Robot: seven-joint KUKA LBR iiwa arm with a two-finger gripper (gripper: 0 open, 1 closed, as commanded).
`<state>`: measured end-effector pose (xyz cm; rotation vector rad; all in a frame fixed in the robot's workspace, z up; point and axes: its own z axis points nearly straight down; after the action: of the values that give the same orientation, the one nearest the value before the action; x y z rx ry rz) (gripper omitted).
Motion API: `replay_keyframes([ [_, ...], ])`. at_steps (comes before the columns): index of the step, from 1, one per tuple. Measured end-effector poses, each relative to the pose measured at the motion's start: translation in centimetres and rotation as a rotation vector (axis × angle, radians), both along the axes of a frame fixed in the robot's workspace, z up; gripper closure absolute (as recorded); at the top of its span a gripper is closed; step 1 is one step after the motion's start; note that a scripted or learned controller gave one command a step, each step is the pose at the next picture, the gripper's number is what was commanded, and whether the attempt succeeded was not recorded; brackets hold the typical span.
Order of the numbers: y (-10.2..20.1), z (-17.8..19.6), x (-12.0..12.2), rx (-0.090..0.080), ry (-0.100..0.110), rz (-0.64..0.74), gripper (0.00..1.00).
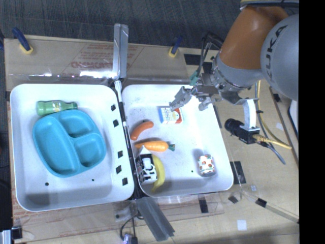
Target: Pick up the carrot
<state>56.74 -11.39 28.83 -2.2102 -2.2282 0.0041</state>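
Carrot [156, 146] lies near the right bin's [223, 151] left wall, open floor to its right. Gripper [192, 98] hovers above a carton [170, 115]; fingers apart, empty.

Bins [30, 197]: smooth white plastic, slight sheen. Blue tray [68, 141] in left bin: matt plastic. Carrot [156, 146] right of tray: smooth, glossy. Bench [91, 55] behind tray: pale wood, matt. Arm [254, 39]: orange band glossy.

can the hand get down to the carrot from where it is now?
Probably yes. The hand hovers over the right bin, and the carrot lies exposed on the floor. The sausage and banana sit close, so a misaligned descent may bump them.
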Motion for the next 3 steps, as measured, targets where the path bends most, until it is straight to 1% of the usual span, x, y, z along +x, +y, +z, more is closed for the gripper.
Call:
replay_keyframes([
  [1,5.6,-9.8,-4.8,-0.001,0.002,-0.17,0.0],
  [2,1.4,-1.4,-1.5,-0.001,-0.002,-0.305,0.0],
  [3,2.3,-19.8,-5.9,-0.001,0.001,-0.395,0.0],
])
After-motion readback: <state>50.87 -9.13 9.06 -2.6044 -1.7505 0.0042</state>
